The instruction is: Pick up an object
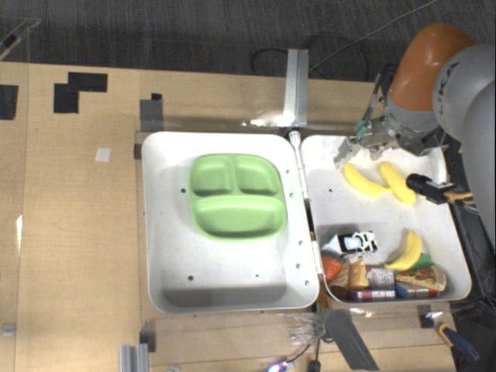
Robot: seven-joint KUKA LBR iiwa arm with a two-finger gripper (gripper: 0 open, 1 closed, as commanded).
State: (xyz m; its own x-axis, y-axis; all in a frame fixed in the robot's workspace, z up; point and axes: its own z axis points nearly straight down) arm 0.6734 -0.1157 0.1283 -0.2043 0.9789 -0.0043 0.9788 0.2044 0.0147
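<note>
Grey two-finger gripper [358,147] hangs low over the far end of the right white plastic bin [457,239], just beside two loose yellow plastic bananas [364,180]. How far the claw is open: cannot tell. A third yellow banana [408,251] lies toward that bin's near end, touching a pile of small packaged items [384,276]. Left of that bin: green compartment tray [236,194] in the left white bin [167,277].

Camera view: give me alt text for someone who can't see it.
The grey arm's two-finger gripper hovers beside two yellow bananas at the back of the right white bin. A green divided plastic tray lies in the left white bin.
</note>
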